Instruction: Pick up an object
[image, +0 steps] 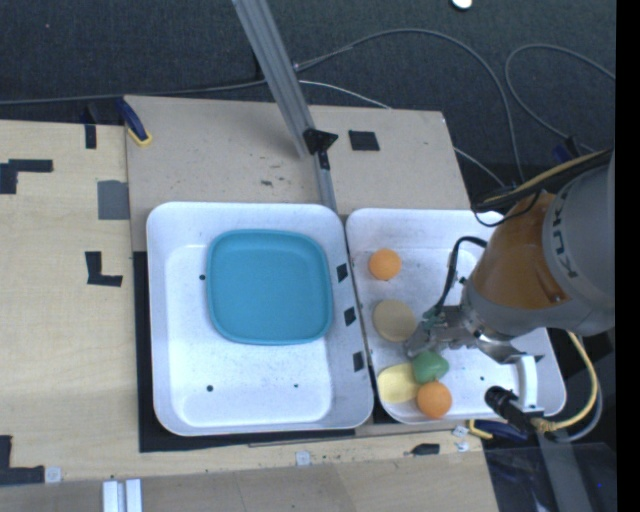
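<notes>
Seemingly mid-reach, the claw (425, 345) — grip state impossible to tell — hangs over the green ball (431, 367) at the frame's lower right, needing a straight drop next.

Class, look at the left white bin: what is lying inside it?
Inside the left bin lies one blue square plate, flat, toward the far end. A few small dark specks mark the bin floor nearer the camera. Anything beneath the plate is covered and cannot be seen.
</notes>
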